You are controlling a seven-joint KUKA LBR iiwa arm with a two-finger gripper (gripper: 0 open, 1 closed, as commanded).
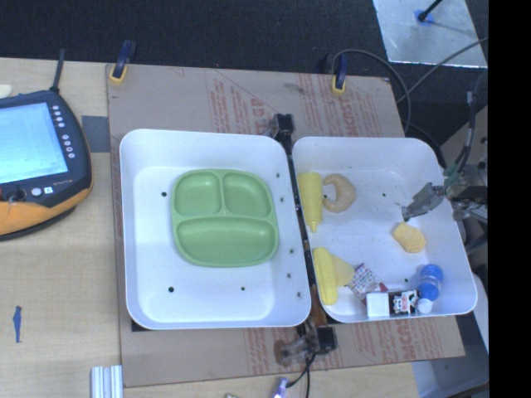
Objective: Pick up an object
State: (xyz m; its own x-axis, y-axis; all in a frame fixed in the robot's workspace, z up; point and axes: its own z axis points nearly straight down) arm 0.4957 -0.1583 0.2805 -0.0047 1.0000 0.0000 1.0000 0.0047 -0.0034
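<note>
My gripper reaches in from the right edge over the right bin, low above its floor. Its tip is just above and slightly right of a small yellow lump, apart from it. Nothing shows in its grasp. Along the bin's left wall lie a long yellow piece and a yellow corn cob. A tan ring sits beside the long yellow piece. Near the front are a crumpled wrapper, a white box and a blue bottle.
The left bin holds a green divided plate. A tablet controller rests on the bench at far left. Cables and clamps run along the cardboard's back edge and at the bins' front joint.
</note>
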